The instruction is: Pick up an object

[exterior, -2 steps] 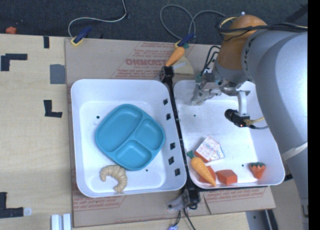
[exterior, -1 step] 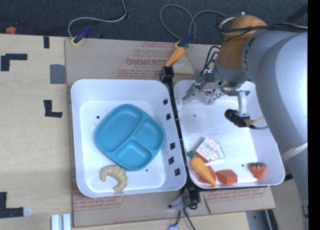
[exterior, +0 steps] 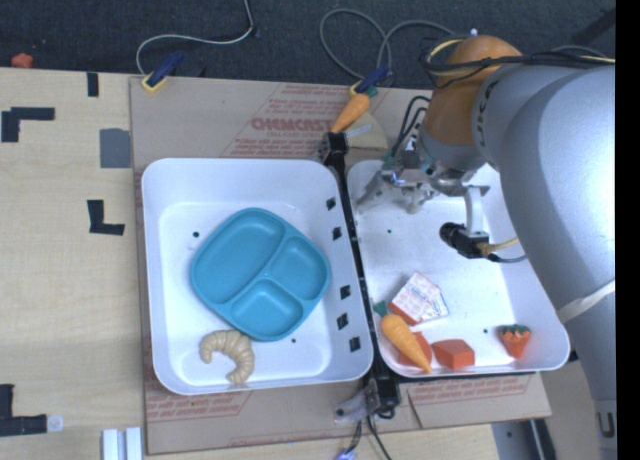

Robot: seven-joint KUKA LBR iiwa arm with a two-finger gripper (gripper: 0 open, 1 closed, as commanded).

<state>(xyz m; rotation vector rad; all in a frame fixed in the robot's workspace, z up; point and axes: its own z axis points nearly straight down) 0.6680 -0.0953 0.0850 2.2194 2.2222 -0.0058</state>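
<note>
Camera view, from above at a slant: the gripper (exterior: pixel 408 180) hangs over the far end of the right bin (exterior: pixel 500 293), close to that bin's upper left corner; whether it is spread or closed cannot be told from this angle, and nothing is seen between its parts. The grey arm (exterior: pixel 555 168), with its orange band (exterior: pixel 462 83), comes in from 3 o'clock and covers the bin's right side.

Toward 6 o'clock from the gripper, well apart from it, a small white-and-red packet (exterior: pixel 419 299) lies on the bin floor. Just below it, at the near edge, an orange toy carrot (exterior: pixel 404 339) lies slantwise, with a red block (exterior: pixel 454 353) just beside it at 3 o'clock. A small red-and-green strawberry-like toy (exterior: pixel 515 340) sits farther toward 3 o'clock, near the bin's lower right corner.

At 9 o'clock of all this, the left bin (exterior: pixel 170 248) bears a blue divided plate (exterior: pixel 260 272), tilted in its middle. A tan croissant (exterior: pixel 229 352) lies just beside the plate at 7 o'clock.

At 11 o'clock from the gripper, outside the bins, a second carrot (exterior: pixel 350 110) rests on the brown surface (exterior: pixel 220 118).
</note>
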